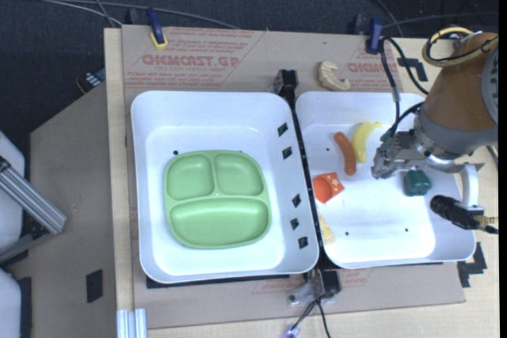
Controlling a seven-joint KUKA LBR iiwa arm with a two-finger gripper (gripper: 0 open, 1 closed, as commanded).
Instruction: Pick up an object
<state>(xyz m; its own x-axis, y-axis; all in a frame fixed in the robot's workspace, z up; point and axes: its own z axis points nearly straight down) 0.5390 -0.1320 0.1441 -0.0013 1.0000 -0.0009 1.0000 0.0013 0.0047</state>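
Green divided tray [216,198] in left bin [150,170]; beige piece [333,76] on bench.

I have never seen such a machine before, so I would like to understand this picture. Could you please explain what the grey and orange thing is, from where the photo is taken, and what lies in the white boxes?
One camera fixed above the bench takes the photo, looking down at a slant. The grey and orange thing is a robot arm that reaches in from the right. At its end is a two-finger gripper, low over the right bin.

The left bin holds a green divided tray. In the right bin lie a small sausage, a yellow banana-like piece, a red-orange item and a dark green object close to the gripper. A pale object rests on the bench behind the bins.

I cannot see anything held between the fingers.
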